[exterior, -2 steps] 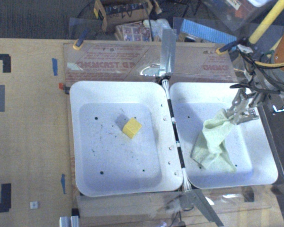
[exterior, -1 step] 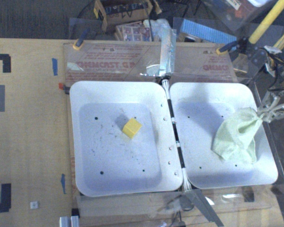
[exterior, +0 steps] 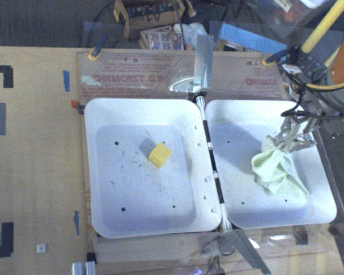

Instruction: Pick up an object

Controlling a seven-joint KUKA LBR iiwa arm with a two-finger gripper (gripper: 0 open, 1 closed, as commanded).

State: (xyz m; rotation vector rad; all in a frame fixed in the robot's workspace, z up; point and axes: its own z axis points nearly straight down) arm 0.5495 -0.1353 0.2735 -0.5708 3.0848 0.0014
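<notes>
1. Where the metal two-finger gripper (exterior: 290,137) hangs at the right of the frame, it sits over the upper right part of the right shallow white plastic bin (exterior: 327,211), right at the top corner of the crumpled pale green cloth (exterior: 277,169).
2. From the gripper the cloth spreads down and to the left, its long axis slanting from upper left to lower right across the bin floor.
3. Its upper edge appears drawn up to the fingertips, and the fingers look pinched together on that corner; I judge the cloth to be grasped, though the contact itself is small and blurred.
4. Most of the cloth rests on the bin floor, so a lift would have to go straight up, peeling the fabric away from its top corner.
5. A small yellow block (exterior: 159,154) lies near the middle of the left shallow white bin (exterior: 97,171), well apart from the gripper, across the divider toward the frame's centre left.
6. Of the two objects, the cloth is by far the nearer.
</notes>
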